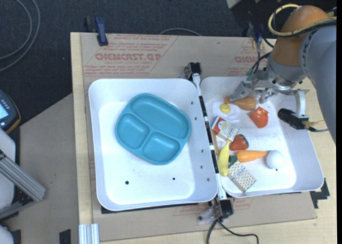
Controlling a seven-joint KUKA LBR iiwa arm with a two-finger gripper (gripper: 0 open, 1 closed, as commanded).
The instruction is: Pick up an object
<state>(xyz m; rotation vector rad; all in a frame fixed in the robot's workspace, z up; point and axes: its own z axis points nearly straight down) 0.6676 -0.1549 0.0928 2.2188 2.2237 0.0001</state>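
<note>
Camera view: jaws over drumstick, strawberry beside.

Even, bright overhead light; the two shallow white plastic bins glare slightly, shadows stay soft, focus mildly grainy.

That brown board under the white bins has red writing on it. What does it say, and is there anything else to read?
"CHEMCAST GP", in red on the brown board, as best I can read it.
Red print repeats near the board's right end, cut off and blurred: unreadable.
Small packets in the right bin carry print too small to read.
</note>
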